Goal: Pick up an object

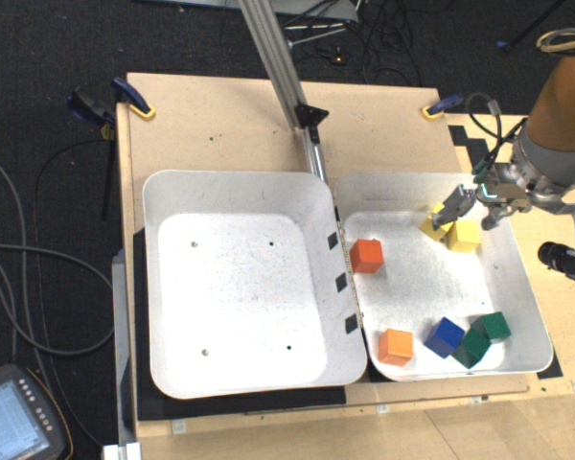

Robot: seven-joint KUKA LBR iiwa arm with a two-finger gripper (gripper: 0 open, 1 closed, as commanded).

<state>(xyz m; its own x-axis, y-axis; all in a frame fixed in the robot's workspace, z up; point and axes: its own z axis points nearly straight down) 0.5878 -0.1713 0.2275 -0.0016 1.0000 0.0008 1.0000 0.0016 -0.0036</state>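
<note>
Orange block (395,346); gripper (471,202) above yellow block (463,235)

Even, fairly bright overhead light falls on the pale wooden bench (230,113). The two shallow white plastic bins (240,276) look nearly washed out, with mild glare on their rims. Shadows are soft and short. The dark carpeted floor (48,56) stays dim. Detail is slightly soft throughout.

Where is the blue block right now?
The blue block sits in the right bin, near its front edge, between the orange block and the green blocks.
</note>
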